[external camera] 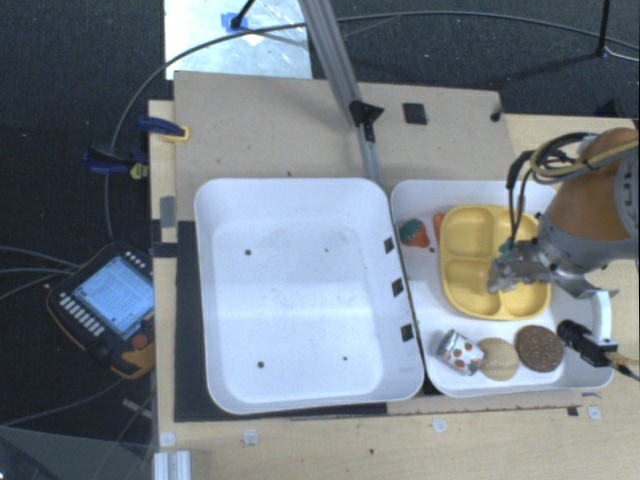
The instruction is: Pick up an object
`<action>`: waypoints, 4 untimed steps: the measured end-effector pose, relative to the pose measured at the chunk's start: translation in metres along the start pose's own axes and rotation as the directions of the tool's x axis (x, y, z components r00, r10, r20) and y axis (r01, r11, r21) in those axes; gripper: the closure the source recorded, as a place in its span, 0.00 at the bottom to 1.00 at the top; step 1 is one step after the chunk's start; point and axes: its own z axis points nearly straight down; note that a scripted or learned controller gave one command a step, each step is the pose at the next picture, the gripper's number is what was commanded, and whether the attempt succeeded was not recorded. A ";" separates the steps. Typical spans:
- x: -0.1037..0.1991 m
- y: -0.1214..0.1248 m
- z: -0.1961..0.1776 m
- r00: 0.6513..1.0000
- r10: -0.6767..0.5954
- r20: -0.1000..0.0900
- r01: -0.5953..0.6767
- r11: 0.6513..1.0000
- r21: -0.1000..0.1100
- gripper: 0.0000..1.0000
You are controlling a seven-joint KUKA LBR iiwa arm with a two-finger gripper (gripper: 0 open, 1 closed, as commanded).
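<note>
Looking down on the right bin (pixel 415 268), I see the claw (pixel 507 271) low over the yellow tray (pixel 475 243), at the tray's right side, where the divider ribs meet. From this angle I cannot tell how the claw is set, nor whether it touches the tray.

The tray is what lies directly under the claw and spreads mostly to its left, so I judge it the likeliest target. Its long axis runs up and down the view, and its right rim sits just beside the claw, between the claw and the arm's wrist.

Other candidates sit below the claw, in a row along the bin's near wall: a brown round cookie (pixel 540 348) closest, nearly straight down from the claw; a pale roll (pixel 498 358) just left of that; and a small spotted cup (pixel 458 351) lying on its side further left. A red strawberry (pixel 414 233) lies well to the claw's left, past the tray. The left bin (pixel 220 218) lies further left again.
</note>
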 end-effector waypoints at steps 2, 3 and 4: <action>0.004 0.001 -0.095 1.000 -0.003 0.001 0.003 1.000 0.002 1.00; 0.060 0.001 -0.087 1.000 -0.006 -0.001 0.006 1.000 0.006 1.00; 0.110 -0.004 -0.101 1.000 -0.004 0.001 0.004 1.000 0.003 1.00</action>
